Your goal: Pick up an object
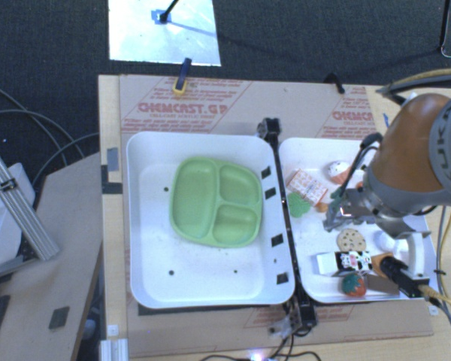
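Observation:
My gripper (337,215) hangs low over the middle of the right bin (310,284), under the arm's orange band. Just below it lies a round speckled cookie (351,240). To its left sit a small green piece (298,206) and a pink-and-white checked packet (307,186). A white and orange item (336,171) lies behind it. Near the front of the bin are a black-and-white box (345,262), a red and green strawberry-like toy (353,284) and a brown and orange item (388,269). Nothing shows as held.
The left bin (146,277) holds a pale green divided plate (216,201). A black divider (279,201) runs between the bins. The arm's bulk covers the right bin's far right side. Cables trail at the bench's right edge.

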